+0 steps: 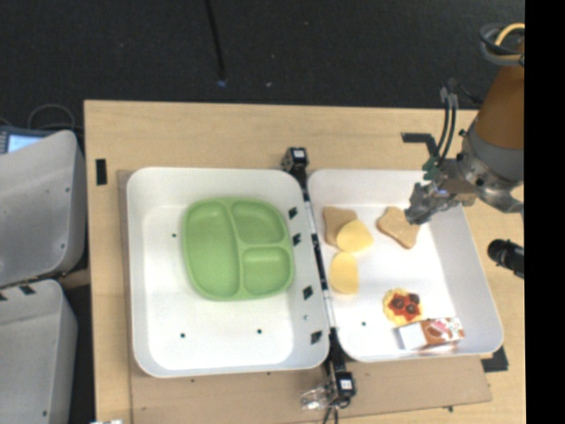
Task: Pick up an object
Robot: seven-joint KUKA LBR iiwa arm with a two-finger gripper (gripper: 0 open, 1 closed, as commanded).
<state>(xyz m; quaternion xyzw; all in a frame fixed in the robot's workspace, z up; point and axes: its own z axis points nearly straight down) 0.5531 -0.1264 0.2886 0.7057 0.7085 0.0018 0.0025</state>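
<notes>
arm: grey one with the orange band (501,113), coming in from 3 o'clock over the right bin (468,263)

gripper: gripper (422,208) sits low at the bin's 1 o'clock, right at the tan piece (396,227); honestly can't tell how it's set from here

target: my guess is that tan piece, lying flat, touching or just beside the tip

other stuff: brown slab (335,220) and two yellow bits (353,236) (344,273) toward 9 o'clock, red-topped one (403,304) and a packet (430,333) at 5 o'clock

left bin: green tray (237,248)

step: looks like the reach/grab stage, nothing lifted

next: needs to close squarely on the piece, then lift straight up
</notes>
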